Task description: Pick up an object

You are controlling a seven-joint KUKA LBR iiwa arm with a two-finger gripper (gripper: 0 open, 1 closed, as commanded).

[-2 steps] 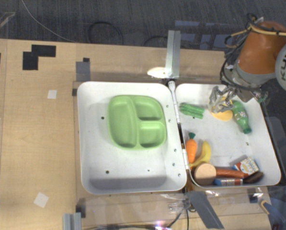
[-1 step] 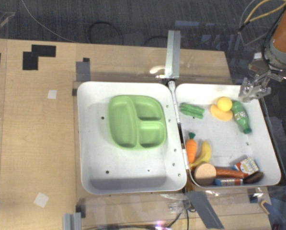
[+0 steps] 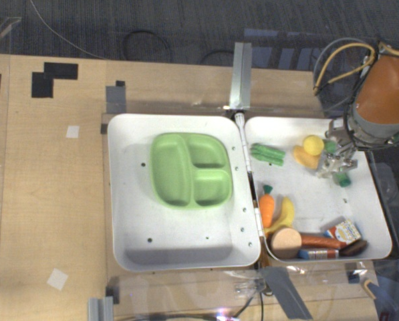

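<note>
Gripper [image 3: 337, 160] low over the right bin [image 3: 379, 206]; whether its jaws are apart or together cannot be told. Yellow lemon [image 3: 312, 145] just beside it; green divided tray [image 3: 189, 169] in the left bin [image 3: 129, 199].

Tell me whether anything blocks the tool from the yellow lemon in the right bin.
Nothing visible does. The tool hangs in the right bin just right of the lemon, which has an orange piece touching it on the lower left, away from the tool.
</note>
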